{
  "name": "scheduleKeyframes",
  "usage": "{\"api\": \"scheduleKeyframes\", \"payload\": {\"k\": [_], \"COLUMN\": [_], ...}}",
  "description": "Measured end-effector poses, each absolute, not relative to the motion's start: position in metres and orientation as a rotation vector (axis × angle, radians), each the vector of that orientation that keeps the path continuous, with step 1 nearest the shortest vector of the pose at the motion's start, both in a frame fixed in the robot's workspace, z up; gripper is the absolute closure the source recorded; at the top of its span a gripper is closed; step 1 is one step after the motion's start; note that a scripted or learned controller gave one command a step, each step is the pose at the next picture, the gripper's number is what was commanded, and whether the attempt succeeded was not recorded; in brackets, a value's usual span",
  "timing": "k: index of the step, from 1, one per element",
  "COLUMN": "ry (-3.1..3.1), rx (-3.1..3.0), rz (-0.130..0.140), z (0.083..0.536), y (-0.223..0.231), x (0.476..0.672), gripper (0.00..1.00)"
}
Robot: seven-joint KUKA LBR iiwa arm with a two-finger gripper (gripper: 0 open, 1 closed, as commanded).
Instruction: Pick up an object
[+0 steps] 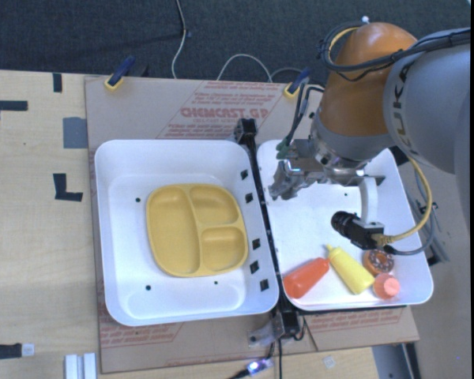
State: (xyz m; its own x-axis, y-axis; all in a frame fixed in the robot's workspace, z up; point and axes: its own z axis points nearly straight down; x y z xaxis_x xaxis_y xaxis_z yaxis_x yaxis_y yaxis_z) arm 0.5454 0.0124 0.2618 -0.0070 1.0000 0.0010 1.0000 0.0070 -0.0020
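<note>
The end effector [288, 181] hangs over the right bin [407, 294], at the bin's 10 o'clock corner, just beside the divider between the two bins. Its finger opening cannot be determined from this view; nothing is seen between the fingers.

Objects in the right bin lie along its 6 o'clock edge:
- Orange-red carrot-shaped item [306, 277]: long axis runs from 8 o'clock to 2 o'clock, blunt end toward 8 o'clock.
- Yellow bottle [349, 268]: long axis runs from 10 o'clock to 4 o'clock, narrow tip toward 10 o'clock, touching or just beside the carrot-shaped item.
- Small orange piece [386, 287]: just beside the bottle base, at 4 o'clock from it.

The left bin [114, 172] holds a yellow divided plate [196, 229] with three compartments.

The cardboard sheet [213, 109] on the counter [31, 235] carries red print reading "CHEMCAST".
</note>
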Motion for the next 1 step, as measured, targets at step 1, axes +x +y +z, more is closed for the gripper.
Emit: {"api": "scheduleKeyframes", "payload": {"k": [1], "ry": [-2.226], "rx": [-2.211], "rz": [0.005], "z": [0.2348], "y": [0.0660], "x": [0.5437], "gripper": [1.00]}}
